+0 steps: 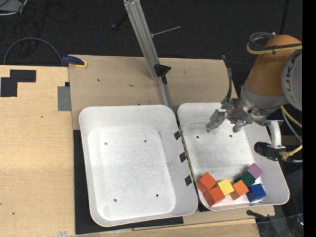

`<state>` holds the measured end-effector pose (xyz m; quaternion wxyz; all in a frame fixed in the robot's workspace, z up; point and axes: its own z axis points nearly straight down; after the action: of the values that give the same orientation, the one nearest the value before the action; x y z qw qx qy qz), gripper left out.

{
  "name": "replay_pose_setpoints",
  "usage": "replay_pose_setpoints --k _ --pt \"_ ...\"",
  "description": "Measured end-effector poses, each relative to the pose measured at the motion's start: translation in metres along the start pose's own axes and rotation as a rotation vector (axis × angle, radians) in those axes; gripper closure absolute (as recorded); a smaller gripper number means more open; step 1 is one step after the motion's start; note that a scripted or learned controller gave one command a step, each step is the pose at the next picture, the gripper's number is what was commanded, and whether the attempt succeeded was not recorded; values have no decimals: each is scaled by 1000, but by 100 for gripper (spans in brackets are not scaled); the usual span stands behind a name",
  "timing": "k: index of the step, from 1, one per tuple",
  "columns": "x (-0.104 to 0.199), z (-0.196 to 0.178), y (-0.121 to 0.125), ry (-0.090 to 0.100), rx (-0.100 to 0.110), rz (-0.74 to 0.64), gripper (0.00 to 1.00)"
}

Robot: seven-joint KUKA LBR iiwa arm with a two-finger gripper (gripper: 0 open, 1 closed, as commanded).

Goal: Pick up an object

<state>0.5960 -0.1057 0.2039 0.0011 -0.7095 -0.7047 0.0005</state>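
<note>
Nearest to you, along the front edge of the right bin [195, 113], sits a tight cluster of small blocks. From the left you have two orange-red blocks [211, 187] stacked against each other, a yellow block [226, 186] touching them, an orange block [240, 187] just beside that, then a dark green block [248, 178] behind a blue block [256, 192] at the bin's front right corner, with a purple block [255, 171] just behind the green one. All of them lie on the bin floor, pressed into one group.

To your left, the left bin [98, 116] shares the middle divide with the right bin, where three small black clips [182, 156] line the seam.

Further back in the right bin, the gripper [226, 122] hangs over the rear part of the floor, well apart from the block cluster. You can see its two fingers spread wide apart, pointing down, with nothing between them. The grey arm with its orange band [269, 68] enters from the right above it.

Beyond the bins, the wooden surface [113, 75] carries a slanted aluminium rail [146, 38] that runs down to the seam between the bins, and a small blue and yellow clamp [75, 60] lies at the surface's far left corner.
</note>
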Motion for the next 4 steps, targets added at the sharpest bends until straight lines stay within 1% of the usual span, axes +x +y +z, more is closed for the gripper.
replay_pose_setpoints --k 4 --pt "-1 0 0 0 -1 5 0"
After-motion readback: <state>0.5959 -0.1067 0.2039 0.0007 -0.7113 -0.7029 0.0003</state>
